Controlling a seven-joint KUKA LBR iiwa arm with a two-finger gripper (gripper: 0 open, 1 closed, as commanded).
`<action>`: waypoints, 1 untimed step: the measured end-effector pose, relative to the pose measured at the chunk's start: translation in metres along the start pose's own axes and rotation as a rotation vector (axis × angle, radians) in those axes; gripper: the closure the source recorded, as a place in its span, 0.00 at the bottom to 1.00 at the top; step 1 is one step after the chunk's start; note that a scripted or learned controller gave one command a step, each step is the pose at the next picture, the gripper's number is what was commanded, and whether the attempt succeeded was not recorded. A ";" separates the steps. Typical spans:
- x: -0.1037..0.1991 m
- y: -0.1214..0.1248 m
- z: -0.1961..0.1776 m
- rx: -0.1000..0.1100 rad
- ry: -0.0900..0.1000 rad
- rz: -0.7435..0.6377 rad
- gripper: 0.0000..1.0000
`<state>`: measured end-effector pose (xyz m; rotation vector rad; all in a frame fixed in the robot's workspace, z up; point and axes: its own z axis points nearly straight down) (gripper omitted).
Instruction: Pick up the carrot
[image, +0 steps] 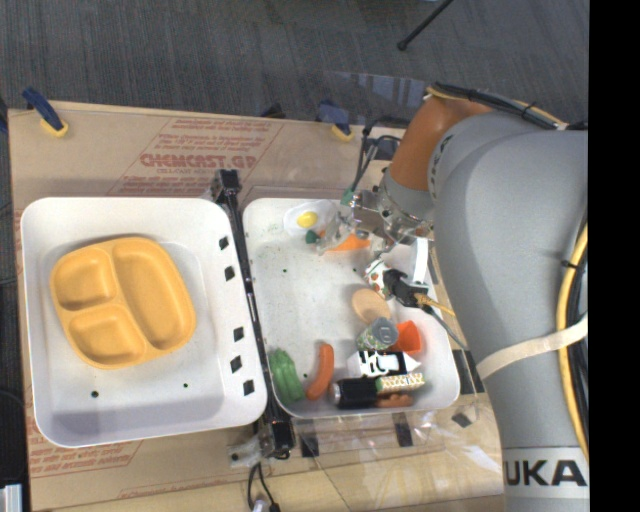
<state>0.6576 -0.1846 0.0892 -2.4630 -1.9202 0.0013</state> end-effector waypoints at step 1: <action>-0.007 -0.004 0.001 0.007 -0.009 0.200 0.00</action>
